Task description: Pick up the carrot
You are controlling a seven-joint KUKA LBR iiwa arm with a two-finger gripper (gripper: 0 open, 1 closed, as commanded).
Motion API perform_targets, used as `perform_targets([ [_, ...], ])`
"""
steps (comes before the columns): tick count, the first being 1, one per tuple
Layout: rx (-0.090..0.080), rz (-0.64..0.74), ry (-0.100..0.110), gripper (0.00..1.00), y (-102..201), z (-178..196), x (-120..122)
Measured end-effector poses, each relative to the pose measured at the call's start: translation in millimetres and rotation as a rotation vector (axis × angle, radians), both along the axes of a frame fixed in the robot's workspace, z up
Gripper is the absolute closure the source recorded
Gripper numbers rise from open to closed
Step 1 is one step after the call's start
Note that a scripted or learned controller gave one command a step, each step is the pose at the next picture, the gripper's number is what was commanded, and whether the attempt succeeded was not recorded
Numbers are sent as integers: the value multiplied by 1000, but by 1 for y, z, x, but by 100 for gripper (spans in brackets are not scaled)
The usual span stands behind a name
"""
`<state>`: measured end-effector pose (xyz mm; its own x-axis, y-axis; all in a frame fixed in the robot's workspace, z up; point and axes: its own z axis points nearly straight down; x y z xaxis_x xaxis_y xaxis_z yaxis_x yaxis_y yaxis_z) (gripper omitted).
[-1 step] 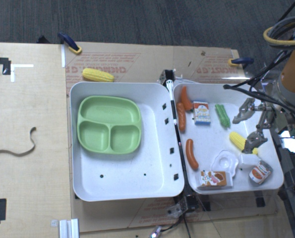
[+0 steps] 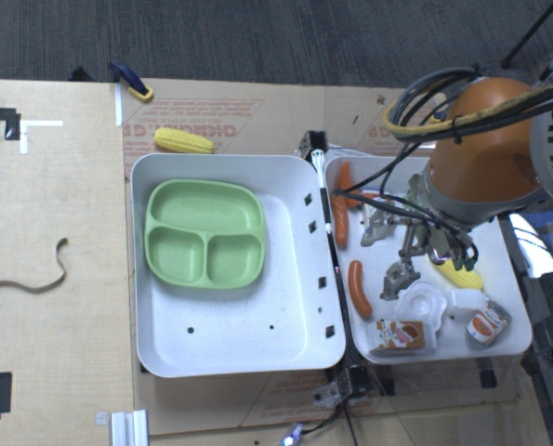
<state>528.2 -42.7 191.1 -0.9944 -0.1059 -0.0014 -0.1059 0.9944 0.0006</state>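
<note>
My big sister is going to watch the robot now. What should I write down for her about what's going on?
Tool: low in the right bin, among the toy food; open or shut cannot be told.
Carrot: three orange sticks lie along that bin's left side, at and. Which one is the carrot is unclear.
Left bin: holds the green divided plate.
Done: no pick visible.
Left: identify the carrot, grip it, lift it.

Green three-compartment plate (image 2: 204,233) lies in the left bin (image 2: 234,356). Corn cob (image 2: 183,139) sits on the cardboard behind that bin, blue-handled clamp (image 2: 130,79) further back. Right bin (image 2: 513,347): two sausages (image 2: 359,288), packaged items.
</note>
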Motion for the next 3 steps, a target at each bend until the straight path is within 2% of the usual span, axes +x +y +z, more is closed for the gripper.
perform_targets([
  [1,-1,-254,1,0,55,0,-26],
  [2,-1,-166,-3,0,-49,1,4],
  [3,0,-126,1,0,12,0,-50],
])
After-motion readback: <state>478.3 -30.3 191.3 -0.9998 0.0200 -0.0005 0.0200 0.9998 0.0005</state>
